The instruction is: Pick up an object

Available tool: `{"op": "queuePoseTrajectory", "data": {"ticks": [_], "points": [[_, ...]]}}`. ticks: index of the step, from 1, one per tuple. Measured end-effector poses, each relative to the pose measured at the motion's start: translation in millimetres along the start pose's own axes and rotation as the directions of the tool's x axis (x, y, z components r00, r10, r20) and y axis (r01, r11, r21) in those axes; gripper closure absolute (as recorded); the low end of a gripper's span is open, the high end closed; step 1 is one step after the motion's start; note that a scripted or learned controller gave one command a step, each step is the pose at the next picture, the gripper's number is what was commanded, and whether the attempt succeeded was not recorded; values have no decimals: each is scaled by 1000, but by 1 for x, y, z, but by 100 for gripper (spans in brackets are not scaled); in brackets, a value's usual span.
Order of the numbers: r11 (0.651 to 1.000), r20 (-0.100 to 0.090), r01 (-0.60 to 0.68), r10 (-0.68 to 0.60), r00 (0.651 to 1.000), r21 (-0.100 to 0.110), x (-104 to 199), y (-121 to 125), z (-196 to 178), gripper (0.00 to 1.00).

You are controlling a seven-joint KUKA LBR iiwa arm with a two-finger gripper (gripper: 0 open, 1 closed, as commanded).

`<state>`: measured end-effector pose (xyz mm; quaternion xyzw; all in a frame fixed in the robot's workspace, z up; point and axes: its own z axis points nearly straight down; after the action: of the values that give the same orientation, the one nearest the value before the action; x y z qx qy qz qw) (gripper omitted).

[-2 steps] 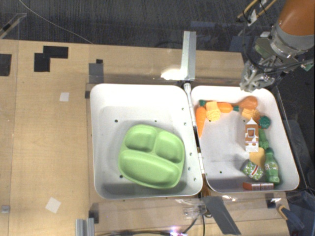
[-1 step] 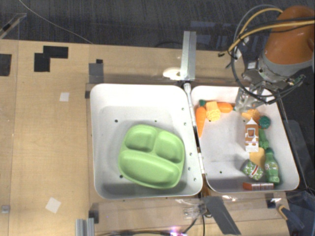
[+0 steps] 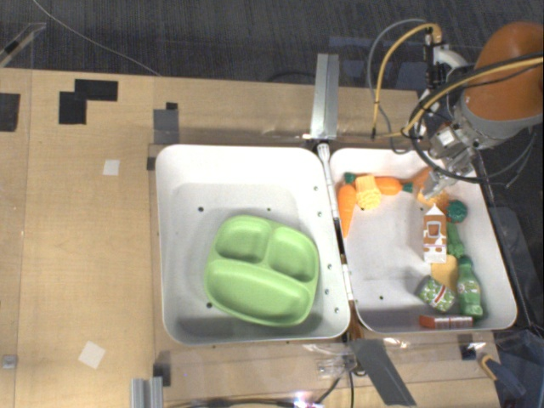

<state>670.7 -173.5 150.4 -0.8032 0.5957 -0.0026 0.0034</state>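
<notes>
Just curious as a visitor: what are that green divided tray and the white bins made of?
The green divided tray looks like moulded plastic: even colour, rounded compartments, a soft sheen. The white bins also look like plastic, smooth and matte with rounded corners, though painted metal can't be ruled out.

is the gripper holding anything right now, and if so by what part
It cannot be told. The gripper sits low over the right bin's far corner near an orange item, but no object is seen between its fingers.
</notes>
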Motion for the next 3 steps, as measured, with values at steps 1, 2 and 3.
{"op": "queuePoseTrajectory", "data": {"ticks": [1,2,3], "points": [[932,0,363,-363,932,-1,10,14,-13,100],[995,-2,102,-101,995,4,1,-1,-97,100],[850,7,527,-527,850,-4,9,4,4,100]]}}
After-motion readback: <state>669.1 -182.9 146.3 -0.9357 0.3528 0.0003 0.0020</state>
